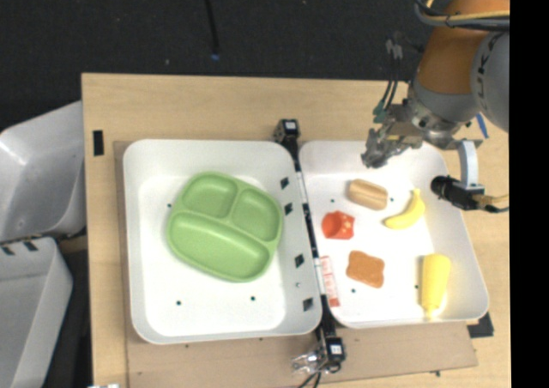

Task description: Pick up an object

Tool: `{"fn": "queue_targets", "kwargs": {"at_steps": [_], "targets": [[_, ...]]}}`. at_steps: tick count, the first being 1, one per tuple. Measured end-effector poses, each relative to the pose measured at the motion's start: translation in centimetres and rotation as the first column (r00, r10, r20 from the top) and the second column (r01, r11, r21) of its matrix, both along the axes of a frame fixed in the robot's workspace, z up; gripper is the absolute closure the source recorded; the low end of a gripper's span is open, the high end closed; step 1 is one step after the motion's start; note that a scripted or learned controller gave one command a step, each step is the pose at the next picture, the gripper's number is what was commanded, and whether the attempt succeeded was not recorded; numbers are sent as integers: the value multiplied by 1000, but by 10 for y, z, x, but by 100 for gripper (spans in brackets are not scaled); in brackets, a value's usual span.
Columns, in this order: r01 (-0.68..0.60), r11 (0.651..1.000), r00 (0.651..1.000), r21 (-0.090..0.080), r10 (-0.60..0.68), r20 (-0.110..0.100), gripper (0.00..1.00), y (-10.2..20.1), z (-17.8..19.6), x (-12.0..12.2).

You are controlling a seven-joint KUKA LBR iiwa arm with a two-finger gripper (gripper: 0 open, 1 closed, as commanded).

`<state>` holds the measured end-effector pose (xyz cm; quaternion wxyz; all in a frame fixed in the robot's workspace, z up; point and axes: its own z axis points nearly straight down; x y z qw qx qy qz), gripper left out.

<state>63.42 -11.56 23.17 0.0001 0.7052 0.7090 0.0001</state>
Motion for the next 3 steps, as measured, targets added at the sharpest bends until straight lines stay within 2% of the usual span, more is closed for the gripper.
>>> {"fn": "queue_targets", "kwargs": {"at_steps": [3], "targets": [[0, 1000, 1000, 0, 0, 0, 100, 163, -5, 14]]}}
